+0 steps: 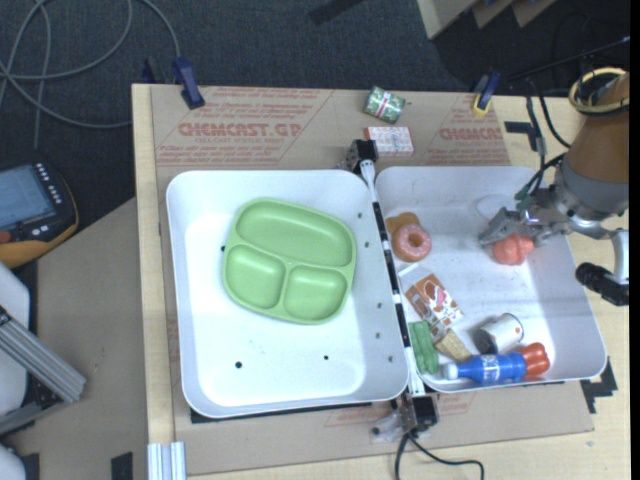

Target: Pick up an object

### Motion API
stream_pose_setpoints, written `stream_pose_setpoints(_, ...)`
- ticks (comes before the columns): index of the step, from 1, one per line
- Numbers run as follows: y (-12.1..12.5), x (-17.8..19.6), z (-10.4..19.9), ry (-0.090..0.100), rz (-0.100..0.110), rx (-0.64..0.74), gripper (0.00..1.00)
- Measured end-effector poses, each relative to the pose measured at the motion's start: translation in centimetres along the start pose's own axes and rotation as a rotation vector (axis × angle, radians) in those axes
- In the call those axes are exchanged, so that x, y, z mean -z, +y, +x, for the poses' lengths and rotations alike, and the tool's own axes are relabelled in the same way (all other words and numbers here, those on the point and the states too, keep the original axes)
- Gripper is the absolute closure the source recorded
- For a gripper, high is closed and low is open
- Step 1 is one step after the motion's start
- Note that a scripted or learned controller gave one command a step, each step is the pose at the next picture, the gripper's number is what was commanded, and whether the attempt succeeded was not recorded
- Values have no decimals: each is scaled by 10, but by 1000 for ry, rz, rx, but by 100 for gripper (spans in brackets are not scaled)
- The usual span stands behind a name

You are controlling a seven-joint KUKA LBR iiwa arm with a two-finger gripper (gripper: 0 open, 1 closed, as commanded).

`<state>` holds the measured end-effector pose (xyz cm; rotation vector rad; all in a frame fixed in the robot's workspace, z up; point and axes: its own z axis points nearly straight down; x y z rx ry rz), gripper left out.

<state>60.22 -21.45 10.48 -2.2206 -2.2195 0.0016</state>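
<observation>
**Desk:** What sits under the gripper?

**Photographer:** A small pink-red lump (512,250), soft-looking, lies on the floor of the right-hand bin (470,193), toward its far right side. The gripper (520,226) is directly above it, its grey fingers (497,230) splayed to either side of the lump's top. The fingers stand apart; the lump rests on the bin floor beneath them rather than between closed tips, so no hold is visible.

**Desk:** And the arm?

**Photographer:** The grey arm (592,183) enters from the right, its orange band (603,148) above the wrist.

**Desk:** What else is in that bin?

**Photographer:** A pink-frosted doughnut (409,238) lies near the left wall, well apart from the lump. Toward the near side, a red-and-white snack packet (436,303) lies at a slant, with a green packet (422,348) beside it along the left wall. A small silver can (499,332) lies on its side, and just in front of it a blue bottle (492,370) lies flat along the near wall, touching an orange-red object (535,358) at its right end.

**Desk:** The left-hand bin?

**Photographer:** The left bin (200,298) holds a green divided plate (290,260), three compartments, upright. Beyond the bins, on the brown board (250,128), sit a small green can (384,104) and a pink-and-white box (389,140). Blue clamps (186,81) grip the board's far edge.
</observation>
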Motion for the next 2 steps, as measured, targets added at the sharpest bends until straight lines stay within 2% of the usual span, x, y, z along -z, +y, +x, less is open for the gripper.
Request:
stream_pose_setpoints(1,2,12,0,-2,-5,0,100)
stream_pose_setpoints(2,24,54,73,0,-5,3,100)
